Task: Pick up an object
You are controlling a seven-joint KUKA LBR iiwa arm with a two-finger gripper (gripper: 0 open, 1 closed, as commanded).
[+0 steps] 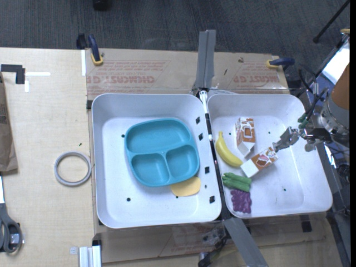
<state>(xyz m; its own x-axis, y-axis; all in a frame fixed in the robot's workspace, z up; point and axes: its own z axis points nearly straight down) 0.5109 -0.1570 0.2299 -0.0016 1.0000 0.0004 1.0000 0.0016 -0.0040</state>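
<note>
Nearest me, at the front edge of the right bin (311, 202), I see a purple bunch of grapes (241, 201), and just behind it a green pea pod (237, 181) lying crosswise. In the left bin (105, 166), a yellow chip-shaped piece (187, 188) pokes out from under the front rim of the blue divided plate (162, 151), which fills the middle of that bin.

Further back in the right bin, a small orange and white carton (259, 162) lies tilted near the centre, with the banana (227, 150) beside it toward the divider between the bins. Behind them stands a second orange and white carton (245, 132).

The gripper (283, 140) reaches in from the bin's right edge, its tip just above and beside the tilted carton. Nothing sits between its fingers that I can make out, and I cannot tell whether they are spread or closed at this angle.

Out on the desk (44, 110), left of the bins, a grey tape ring (73, 168) lies flat, and scissors (10, 233) rest at the front left corner.
</note>
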